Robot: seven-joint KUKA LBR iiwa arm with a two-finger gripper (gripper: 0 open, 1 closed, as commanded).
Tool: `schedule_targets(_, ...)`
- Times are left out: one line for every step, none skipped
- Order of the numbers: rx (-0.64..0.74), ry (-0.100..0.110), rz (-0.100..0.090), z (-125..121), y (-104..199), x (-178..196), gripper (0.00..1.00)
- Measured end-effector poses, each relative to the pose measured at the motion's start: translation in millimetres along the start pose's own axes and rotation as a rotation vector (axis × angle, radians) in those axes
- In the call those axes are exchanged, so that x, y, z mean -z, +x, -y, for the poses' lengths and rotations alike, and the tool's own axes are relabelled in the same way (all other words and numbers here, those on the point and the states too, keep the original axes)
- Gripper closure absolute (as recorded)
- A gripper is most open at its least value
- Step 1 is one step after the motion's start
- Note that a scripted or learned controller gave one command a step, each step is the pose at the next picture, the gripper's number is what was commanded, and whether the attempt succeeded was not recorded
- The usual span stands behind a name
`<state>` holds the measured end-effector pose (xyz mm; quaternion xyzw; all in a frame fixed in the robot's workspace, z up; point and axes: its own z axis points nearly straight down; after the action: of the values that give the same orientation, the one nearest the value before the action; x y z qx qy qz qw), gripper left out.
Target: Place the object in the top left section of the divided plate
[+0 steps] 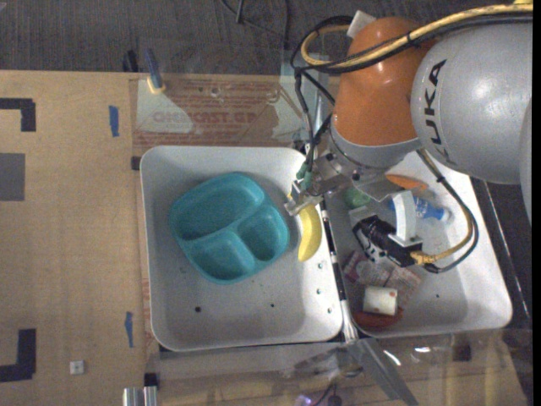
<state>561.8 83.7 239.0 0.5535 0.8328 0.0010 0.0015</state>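
Yellow curved banana-shaped object (309, 233) sits in the left white bin (161, 227), right up against that bin's right wall, and it lies just right of the teal divided plate (228, 226). It is near the plate's rim, though whether the two touch I cannot tell. Over to the plate: teal plastic, three sections, tilted a little in the frame, resting on the bin floor toward the far side. All three sections look bare.

Now the arm. Grey and orange KUKA arm (423, 91) comes in from the right and hangs over the divide between the two bins. Its end effector (303, 194) is down at the banana's far tip, right on top of it. Whether the fingers are spread or closed I cannot tell; they are small and dark against the bin wall, and no clear pinch on the banana shows.

In the right white bin (486, 303) there is a jumble: a white bottle with a blue label (414, 214), an orange object (406, 181) at the far side, a small white cylinder (380, 299) on a dark red dish (374, 318) near the front. Brown cardboard-covered tabletop (68, 227) stretches away to the left.
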Motion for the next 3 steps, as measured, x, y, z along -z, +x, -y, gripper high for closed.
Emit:
schedule_targets(-0.006, 0.0, 0.001, -52, -26, -46, 1.0)
schedule_targets(0.125, 0.004, -0.002, -7, 31, -6, 1.0)
schedule_targets(0.089, 0.0, 0.0, -7, -8, 18, 1.0)
